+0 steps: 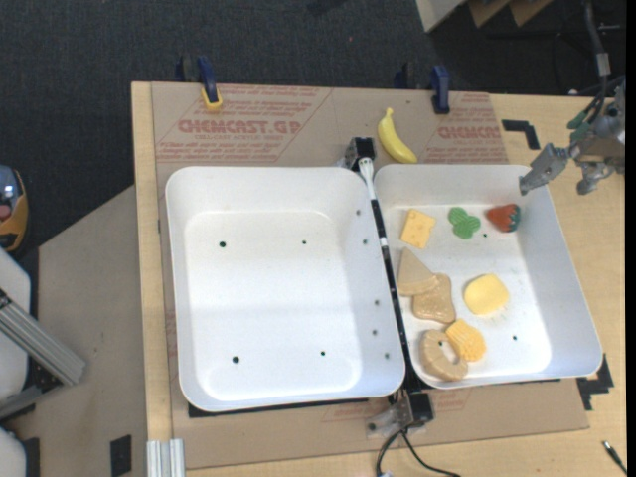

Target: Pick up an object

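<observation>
Brown cardboard bench [298, 117], two white bins: nothing picked up yet.
We see our grey metal gripper [566, 167] spread open and empty (right bin's [556, 296] far corner); the small red strawberry toy [504, 217] lies nearby inside.

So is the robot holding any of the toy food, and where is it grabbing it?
No, nothing is held. The gripper hangs over the right bin's far right corner with spread, bare fingers; the strawberry lies nearby, untouched.
</observation>
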Robot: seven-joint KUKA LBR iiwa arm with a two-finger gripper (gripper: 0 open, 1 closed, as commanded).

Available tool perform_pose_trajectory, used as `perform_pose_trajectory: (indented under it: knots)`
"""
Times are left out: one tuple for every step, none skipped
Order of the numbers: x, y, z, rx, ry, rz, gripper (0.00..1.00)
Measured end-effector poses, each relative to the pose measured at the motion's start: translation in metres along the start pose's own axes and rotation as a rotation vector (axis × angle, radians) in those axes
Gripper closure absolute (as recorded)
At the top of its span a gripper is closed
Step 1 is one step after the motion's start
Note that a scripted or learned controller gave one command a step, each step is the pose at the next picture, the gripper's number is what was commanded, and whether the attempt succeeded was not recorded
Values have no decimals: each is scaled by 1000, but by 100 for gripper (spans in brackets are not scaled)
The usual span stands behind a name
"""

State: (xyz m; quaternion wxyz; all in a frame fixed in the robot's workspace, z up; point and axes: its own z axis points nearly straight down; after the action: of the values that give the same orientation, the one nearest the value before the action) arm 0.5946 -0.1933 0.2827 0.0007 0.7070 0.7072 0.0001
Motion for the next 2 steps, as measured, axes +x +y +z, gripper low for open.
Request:
perform_pose_trajectory:
  knots:
    - [26,41,114,6,3,-4,0]
    - [95,74,201,0,5,-7,0]
